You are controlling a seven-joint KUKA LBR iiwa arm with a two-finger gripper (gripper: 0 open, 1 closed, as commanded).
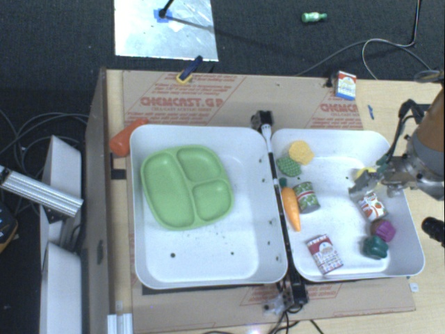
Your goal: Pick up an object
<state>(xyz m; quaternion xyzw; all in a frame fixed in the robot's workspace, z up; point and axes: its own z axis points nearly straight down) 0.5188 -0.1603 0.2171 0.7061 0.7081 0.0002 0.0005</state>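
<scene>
Camera view is showing the gripper (367,179) hanging over the right bin (334,152), its grip impossible to tell, just above a small red-and-white can (372,206) lying tilted near the bin's right side.

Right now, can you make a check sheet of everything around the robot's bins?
Surface: two white bins side by side, left bin and right bin, on a brown board.
Job's things: in the right bin, a carrot, green can, yellow piece, red carton, purple piece, dark green piece, small red and white container.
Clutter: green divided plate in the left bin; orange thing beside it; small box on the board.
Claw: claw over the right bin's far right part; grip unclear.
Cables: white cable on the floor.
Surroundings: dark carpet, shiny sheet, green bottle.
</scene>
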